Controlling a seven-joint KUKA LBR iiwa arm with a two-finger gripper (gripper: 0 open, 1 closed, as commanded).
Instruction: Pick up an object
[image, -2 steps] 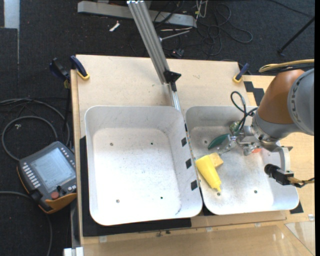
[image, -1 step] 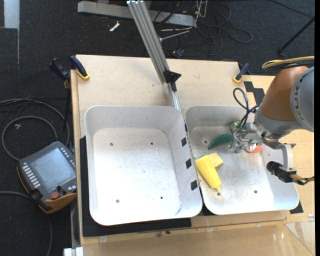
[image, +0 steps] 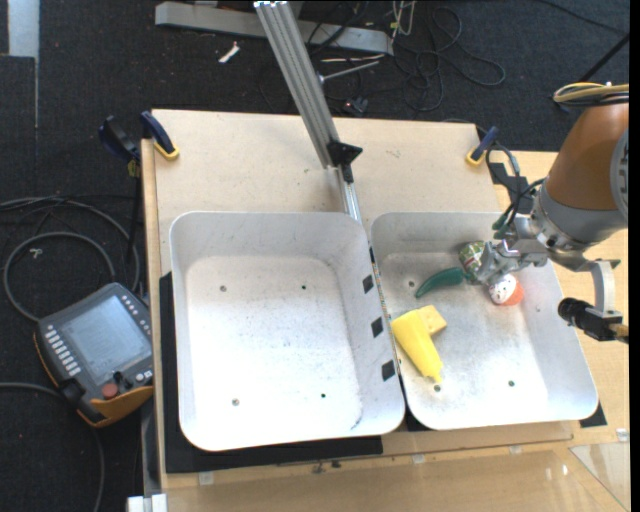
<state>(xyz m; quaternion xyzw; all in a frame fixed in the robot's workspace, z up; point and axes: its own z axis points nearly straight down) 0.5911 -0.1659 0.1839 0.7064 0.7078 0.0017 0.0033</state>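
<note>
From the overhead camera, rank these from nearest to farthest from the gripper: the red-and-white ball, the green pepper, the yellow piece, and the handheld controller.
Measured from the gripper in the right bin:
1. Red-and-white ball, just below the gripper.
2. Green pepper, to the gripper's left in the picture.
3. Yellow piece, lower left, near the bins' divide.
4. Handheld controller, off the bench at far left.

Two bins side by side on a bench (image: 260, 160), centre of frame: left bin (image: 200, 240) and right bin (image: 560, 400), rims touching along the middle. In the right bin, a banana-shaped toy (image: 418, 342) at lower left beside the shared rim; a pepper-shaped toy (image: 440, 281) above it; a small round object (image: 504, 290) further right. Gripper (image: 492, 262) just above that object, arm (image: 590, 170) at right edge. Clamps (image: 160, 137) at the bench's upper corners. Slanted rail (image: 305, 85) from top centre down to the bins' junction. Teach pendant (image: 95, 345) on the floor, far left.
</note>
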